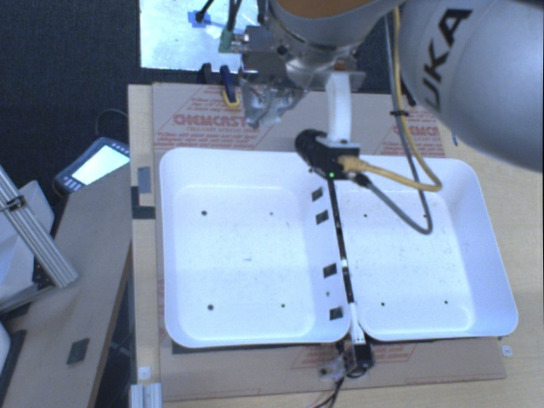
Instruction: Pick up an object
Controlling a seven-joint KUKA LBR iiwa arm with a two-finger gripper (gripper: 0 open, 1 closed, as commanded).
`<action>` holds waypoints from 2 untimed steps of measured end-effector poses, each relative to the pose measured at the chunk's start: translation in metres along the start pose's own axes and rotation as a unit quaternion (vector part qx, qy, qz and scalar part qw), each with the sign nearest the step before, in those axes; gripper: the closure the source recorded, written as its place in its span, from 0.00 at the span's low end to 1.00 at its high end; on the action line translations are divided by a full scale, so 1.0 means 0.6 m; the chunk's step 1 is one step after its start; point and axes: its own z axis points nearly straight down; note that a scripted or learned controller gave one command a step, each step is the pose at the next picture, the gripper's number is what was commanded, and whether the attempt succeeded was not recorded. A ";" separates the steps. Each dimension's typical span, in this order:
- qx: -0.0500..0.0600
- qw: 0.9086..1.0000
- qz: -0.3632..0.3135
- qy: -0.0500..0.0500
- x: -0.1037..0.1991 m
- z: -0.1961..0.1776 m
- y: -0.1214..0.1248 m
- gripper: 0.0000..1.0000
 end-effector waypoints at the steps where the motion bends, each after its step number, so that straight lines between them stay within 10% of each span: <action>1: 0.004 1.000 0.000 -0.002 0.005 -0.067 -0.025 1.00; 2: 0.003 1.000 0.010 -0.004 -0.232 -0.121 -0.099 1.00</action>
